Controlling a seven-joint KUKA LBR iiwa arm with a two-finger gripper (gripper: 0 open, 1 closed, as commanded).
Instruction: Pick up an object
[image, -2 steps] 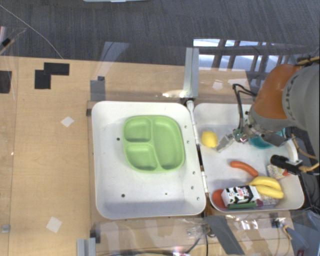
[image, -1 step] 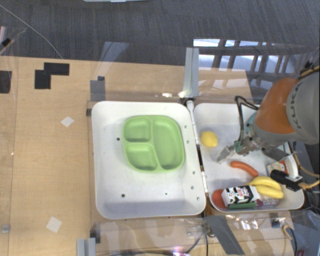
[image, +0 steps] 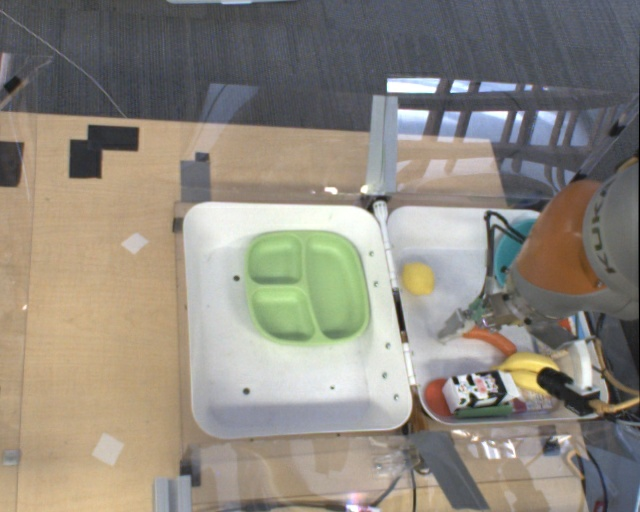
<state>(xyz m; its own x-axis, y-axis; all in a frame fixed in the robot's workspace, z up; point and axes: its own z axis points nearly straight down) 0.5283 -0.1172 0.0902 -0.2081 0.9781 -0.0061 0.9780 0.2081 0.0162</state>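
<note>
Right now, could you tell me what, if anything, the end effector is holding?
It cannot be told: the end effector hangs low over the right bin, just above an orange-red item.

I see a lime-green divided plate (image: 305, 286) in the white left bin (image: 215, 380). In the white right bin (image: 440, 230) sit a yellow ball (image: 418, 278), a red-orange piece (image: 490, 341), a yellow banana (image: 527, 364) and a black-and-white patterned carton (image: 480, 392). The bench (image: 90, 330) is pale wood with black patches at far left.
</note>
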